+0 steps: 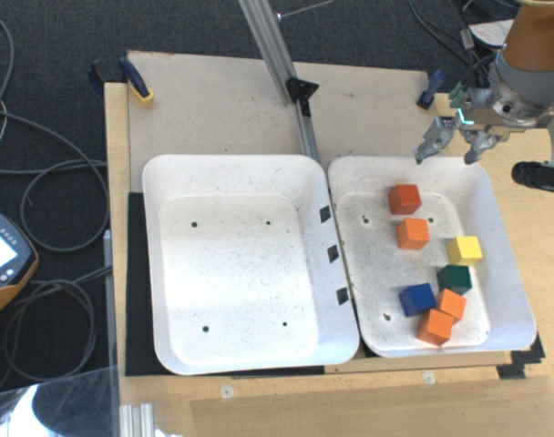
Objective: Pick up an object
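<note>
Approach step, judging by the scene: gripper (452,150) spread apart, grasping nothing, above right bin's (507,271) far rim; next, descend onto nearest orange cube (405,198).

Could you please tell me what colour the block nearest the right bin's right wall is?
Yellow block, clearest in the camera view.

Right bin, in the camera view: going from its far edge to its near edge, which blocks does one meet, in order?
Red block → upper orange block → yellow block → green block → blue block → nearest orange block. One more orange block overlaps the green and blue ones, so I leave it out.
</note>
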`<action>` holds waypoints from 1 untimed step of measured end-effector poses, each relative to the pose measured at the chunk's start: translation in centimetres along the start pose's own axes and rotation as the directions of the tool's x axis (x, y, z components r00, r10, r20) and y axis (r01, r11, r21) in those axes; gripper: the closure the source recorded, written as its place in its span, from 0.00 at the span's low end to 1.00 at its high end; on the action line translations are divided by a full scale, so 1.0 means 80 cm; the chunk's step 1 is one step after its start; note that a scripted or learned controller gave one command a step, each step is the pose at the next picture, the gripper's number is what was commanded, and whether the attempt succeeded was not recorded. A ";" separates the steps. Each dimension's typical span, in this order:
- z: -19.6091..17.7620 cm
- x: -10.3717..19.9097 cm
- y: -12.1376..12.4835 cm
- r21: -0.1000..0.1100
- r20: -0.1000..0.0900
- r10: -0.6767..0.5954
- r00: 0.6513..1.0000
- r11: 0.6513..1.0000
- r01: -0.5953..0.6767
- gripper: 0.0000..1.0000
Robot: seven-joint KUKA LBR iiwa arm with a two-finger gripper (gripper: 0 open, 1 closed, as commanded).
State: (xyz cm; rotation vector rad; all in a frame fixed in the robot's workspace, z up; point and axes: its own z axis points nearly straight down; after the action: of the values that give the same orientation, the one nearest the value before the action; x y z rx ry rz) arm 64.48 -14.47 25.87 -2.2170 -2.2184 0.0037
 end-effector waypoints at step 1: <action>-0.004 0.000 0.001 -0.004 0.002 -0.001 1.000 1.000 0.001 0.00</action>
State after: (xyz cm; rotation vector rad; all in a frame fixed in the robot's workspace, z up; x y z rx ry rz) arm 64.55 -14.48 26.17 -2.2188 -2.2230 0.0013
